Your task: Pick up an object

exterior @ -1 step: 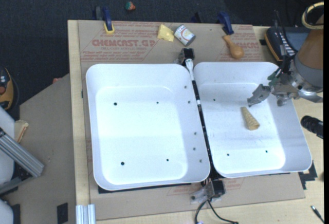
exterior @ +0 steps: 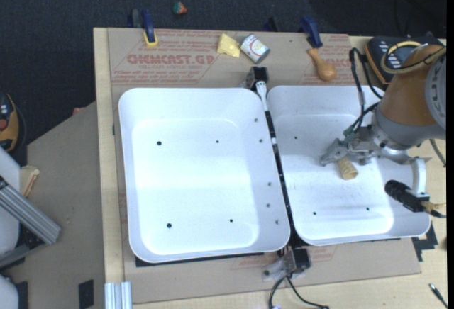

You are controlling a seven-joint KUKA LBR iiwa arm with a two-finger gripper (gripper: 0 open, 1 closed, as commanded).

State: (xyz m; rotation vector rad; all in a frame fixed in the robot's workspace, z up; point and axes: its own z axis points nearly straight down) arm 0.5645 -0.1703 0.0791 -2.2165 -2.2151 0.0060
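arm (exterior: 411, 98) reaching low into right bin (exterior: 312, 159); gripper (exterior: 339, 153) beside cork (exterior: 347, 170), grip state unclear.

My arm (exterior: 418, 98) runs off the right edge past its orange band, my wrist hides part of the right bin (exterior: 312, 180), and whether my claw (exterior: 339, 153) grips the small tan object (exterior: 347, 170) just beside it I cannot tell.

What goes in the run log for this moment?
gripper: low in right bin | cork: on bin floor beside gripper, not held | grasp: unconfirmed
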